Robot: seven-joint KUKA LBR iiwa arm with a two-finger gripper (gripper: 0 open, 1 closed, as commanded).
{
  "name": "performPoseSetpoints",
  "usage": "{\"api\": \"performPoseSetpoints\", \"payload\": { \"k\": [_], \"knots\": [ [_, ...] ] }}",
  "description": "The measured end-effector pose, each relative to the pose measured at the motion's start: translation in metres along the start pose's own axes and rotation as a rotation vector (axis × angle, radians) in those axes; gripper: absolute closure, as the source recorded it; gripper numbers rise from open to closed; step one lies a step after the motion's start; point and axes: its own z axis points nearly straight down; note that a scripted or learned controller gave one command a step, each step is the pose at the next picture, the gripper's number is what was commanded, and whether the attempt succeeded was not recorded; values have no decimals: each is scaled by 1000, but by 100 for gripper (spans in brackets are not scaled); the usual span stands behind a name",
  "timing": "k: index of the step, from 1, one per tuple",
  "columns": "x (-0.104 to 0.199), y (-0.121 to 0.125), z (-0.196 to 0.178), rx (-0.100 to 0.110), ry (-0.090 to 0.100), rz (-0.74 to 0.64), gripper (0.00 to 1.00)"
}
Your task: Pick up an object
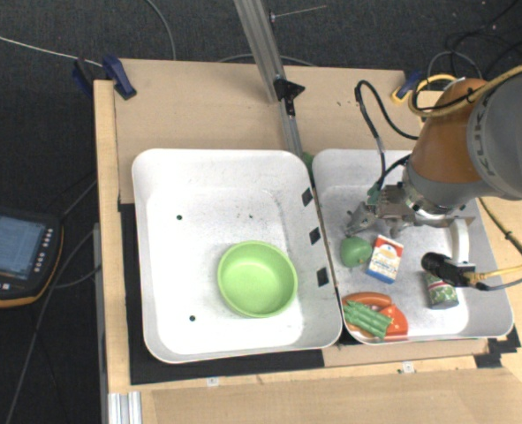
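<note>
Farthest left, in the left bin (168, 184), a green bowl (257, 277) sits upright near the front, well apart from me. Over the divider, in the right bin (331, 177), a green apple (356, 251) rests just below and slightly left of my gripper (373, 212). Touching it on the right is a small carton (385, 259), tilted, its long axis running roughly front to back. In the front corner lies a red plate of green beans (374, 317), and further right a dark can (441, 291). My wrist blocks the fingertips, so how wide my jaws stand I cannot tell, and nothing shows between them. I judge the apple the nearest candidate: a short reach toward the front-left
</note>
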Motion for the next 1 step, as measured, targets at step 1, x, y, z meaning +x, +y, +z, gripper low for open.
{"api": "performPoseSetpoints", "payload": {
  "k": [1],
  "knots": [
    [0, 1, -12, -4, 0, 0, 100]
  ]
}}
